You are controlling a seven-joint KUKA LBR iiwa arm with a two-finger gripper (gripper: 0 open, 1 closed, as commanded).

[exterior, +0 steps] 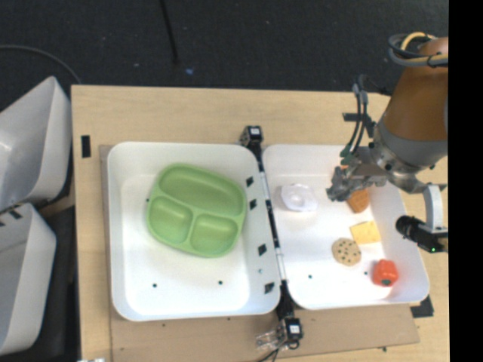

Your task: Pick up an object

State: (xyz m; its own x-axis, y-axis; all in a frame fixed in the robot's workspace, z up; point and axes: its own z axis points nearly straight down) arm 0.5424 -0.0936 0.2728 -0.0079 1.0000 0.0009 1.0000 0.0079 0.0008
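Observation:
In the right bin, my gripper hangs low over the far middle, under the grey and orange arm. An orange food piece lies right beside it, partly hidden by the gripper, and I cannot tell whether they touch. Further things lie in this bin: a clear white lid to the gripper's left, a yellow cheese slice, a round chocolate-chip cookie and a red pepper near the front right.
The left bin holds a green divided plate. A black-clipped divider runs between the two bins. White containers stand off the bench at the far left.

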